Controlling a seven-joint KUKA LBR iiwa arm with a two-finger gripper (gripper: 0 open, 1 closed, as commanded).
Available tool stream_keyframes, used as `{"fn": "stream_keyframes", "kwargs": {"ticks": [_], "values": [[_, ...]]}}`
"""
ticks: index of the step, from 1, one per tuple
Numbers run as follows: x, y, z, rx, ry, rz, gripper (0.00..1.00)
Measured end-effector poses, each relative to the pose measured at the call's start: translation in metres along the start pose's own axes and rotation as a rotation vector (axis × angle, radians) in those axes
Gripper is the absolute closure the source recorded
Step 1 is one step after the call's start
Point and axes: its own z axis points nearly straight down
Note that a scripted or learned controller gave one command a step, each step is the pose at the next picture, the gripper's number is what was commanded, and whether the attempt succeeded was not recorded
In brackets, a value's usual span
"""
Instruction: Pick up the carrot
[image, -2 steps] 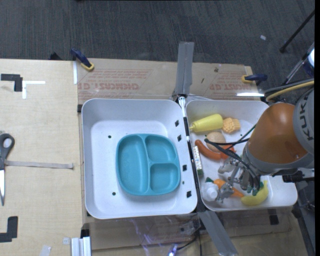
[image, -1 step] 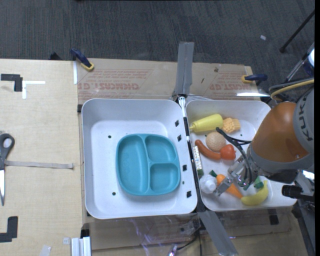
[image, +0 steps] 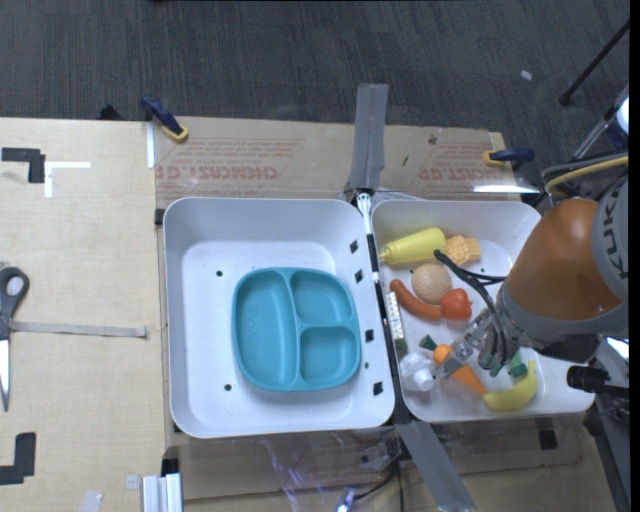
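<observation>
The surface (image: 80, 300) is light wood, with brown cardboard (image: 300, 160) at 12 o'clock from the bins. Two white bins sit on it side by side, touching.

The left bin (image: 190, 320) is the big one in the middle. A blue tray (image: 297, 328) with three parts lies flat inside it.

The right bin (image: 500, 215) is at 3 o'clock from the left bin. It holds a pile of toy food.

The arm (image: 565, 270) comes in from 3 o'clock. Its orange band hangs over the right bin's far side and hides part of it.

The end effector (image: 472, 355) is low in the right bin, at about 5 o'clock from the bin's middle. It sits right at the carrot (image: 466, 377), a small orange piece pointing toward 4 o'clock. The tips are dark and mixed up with wires, so I cannot tell if they are apart, closed, or gripping the carrot. The carrot looks like it may be resting on the bin floor, just under the tips.

A yellow bottle (image: 412, 245) lies at 12 o'clock in the right bin, with a corn piece (image: 461, 248) just beside it at 3 o'clock. A tan egg (image: 431, 282) sits below them. A red-orange sausage (image: 412, 300) lies at 7 o'clock from the egg, and a red tomato (image: 457, 304) touches the egg at 4 o'clock.

A banana (image: 512, 393) lies at 4 o'clock from the carrot, near the bin's rim. A small white thing (image: 417, 373) sits at 9 o'clock from the carrot.

Scissors (image: 8, 320) lie at 9 o'clock on the surface, far from the bins.
</observation>
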Motion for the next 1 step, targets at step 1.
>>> {"fn": "stream_keyframes", "kwargs": {"ticks": [1], "values": [[0.0635,0.0659,-0.0907,-0.001,0.001,-0.115,1.00]]}}
